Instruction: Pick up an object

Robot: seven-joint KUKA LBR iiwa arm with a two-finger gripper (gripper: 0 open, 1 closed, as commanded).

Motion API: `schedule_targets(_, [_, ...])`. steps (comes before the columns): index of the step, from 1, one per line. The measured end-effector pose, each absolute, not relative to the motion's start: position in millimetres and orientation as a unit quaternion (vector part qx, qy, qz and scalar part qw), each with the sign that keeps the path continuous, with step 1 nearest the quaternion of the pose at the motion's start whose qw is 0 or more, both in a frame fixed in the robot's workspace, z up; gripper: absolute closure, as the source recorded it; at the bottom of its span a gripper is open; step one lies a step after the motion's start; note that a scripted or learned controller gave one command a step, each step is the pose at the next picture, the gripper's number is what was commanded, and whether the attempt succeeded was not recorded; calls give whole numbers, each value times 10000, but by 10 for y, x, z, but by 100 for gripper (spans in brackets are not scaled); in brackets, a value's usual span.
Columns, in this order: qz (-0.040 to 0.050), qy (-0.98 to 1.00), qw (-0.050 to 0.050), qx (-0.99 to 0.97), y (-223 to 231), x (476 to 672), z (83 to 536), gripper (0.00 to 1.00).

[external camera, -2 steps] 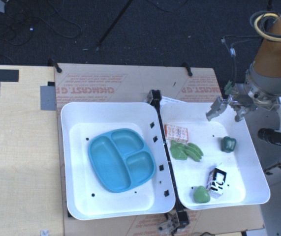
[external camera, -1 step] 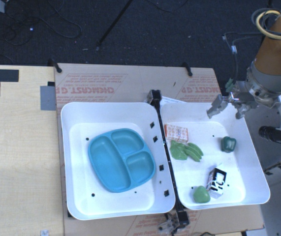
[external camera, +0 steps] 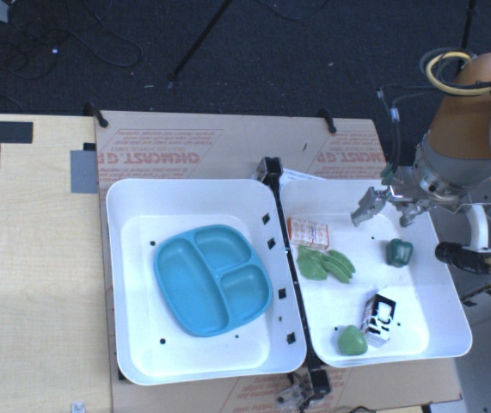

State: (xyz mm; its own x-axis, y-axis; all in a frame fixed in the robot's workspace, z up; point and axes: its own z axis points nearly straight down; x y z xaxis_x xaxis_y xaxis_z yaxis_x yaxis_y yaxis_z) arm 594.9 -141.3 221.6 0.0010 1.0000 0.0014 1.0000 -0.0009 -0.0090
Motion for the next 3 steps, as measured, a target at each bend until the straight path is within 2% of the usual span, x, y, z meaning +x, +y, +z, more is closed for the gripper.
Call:
schedule_targets(2, [21, -7070, 38, -7072, -1331, 5861, 1240, 0])
schedule_targets(3, [15, -7052, 22, -7090, -1351, 5868, 1371, 100])
